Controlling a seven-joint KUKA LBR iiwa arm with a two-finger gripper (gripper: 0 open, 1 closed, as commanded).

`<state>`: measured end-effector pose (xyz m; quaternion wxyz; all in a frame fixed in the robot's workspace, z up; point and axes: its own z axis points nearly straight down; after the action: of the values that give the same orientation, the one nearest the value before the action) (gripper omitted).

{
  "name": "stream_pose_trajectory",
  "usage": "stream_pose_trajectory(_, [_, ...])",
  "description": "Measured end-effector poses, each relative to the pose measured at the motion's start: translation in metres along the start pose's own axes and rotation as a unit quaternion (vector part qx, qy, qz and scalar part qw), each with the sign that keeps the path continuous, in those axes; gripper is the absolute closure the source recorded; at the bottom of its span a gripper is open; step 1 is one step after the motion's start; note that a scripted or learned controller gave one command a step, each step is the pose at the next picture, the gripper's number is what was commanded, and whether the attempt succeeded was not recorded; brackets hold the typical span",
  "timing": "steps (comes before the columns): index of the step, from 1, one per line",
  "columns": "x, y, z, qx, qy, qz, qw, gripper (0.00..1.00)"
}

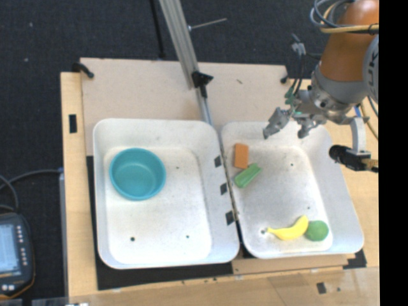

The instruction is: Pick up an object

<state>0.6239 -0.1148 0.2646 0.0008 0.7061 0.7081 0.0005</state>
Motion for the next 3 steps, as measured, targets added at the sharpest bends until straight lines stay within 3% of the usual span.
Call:
stream_pose_trajectory(1, [0.000,0.000,0.000,0.000,0.000,0.000,1.0000,0.00])
stream_pose_trajectory(3, [0.000,0.010,0.117,0.003,-0.001,0.003,1.0000,0.00])
